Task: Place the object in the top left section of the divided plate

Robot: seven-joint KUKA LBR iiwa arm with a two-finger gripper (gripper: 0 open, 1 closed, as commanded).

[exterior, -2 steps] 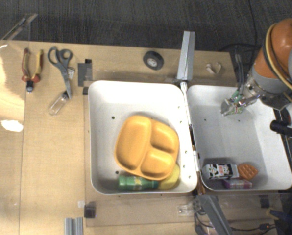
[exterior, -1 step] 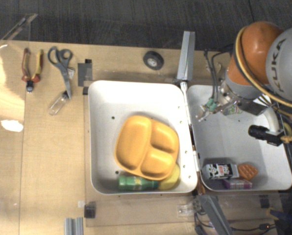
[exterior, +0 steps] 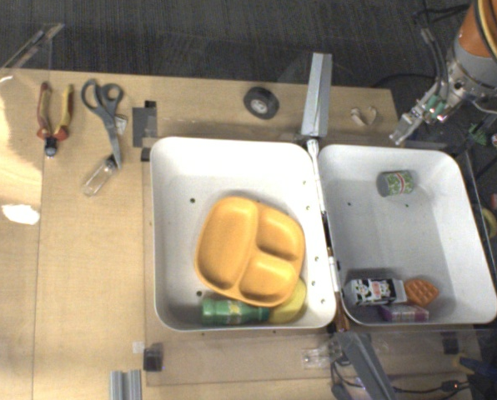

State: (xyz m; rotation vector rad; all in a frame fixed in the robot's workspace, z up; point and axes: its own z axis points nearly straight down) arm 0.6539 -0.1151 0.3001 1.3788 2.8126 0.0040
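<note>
An orange-yellow divided plate (exterior: 251,259) lies tilted in the left bin (exterior: 175,223), its three sections bare. It rests partly on a green bottle (exterior: 228,311) and a yellow object (exterior: 294,303) at the bin's front wall. In the right bin (exterior: 449,240), a small green-grey can (exterior: 395,182) lies on its side near the back. A black-and-white box (exterior: 374,290), an orange waffle-like piece (exterior: 421,291) and a purple item (exterior: 403,312) sit along the front. My gripper (exterior: 407,127) hangs high beyond the right bin's back edge, pointing down-left, apart from every object.
A metal divider post (exterior: 318,94) stands between the bins at the back. A tape roll (exterior: 261,102), scissors (exterior: 105,111) and red pliers (exterior: 52,115) lie on the wooden bench left of and behind the bins. Cables crowd the right side.
</note>
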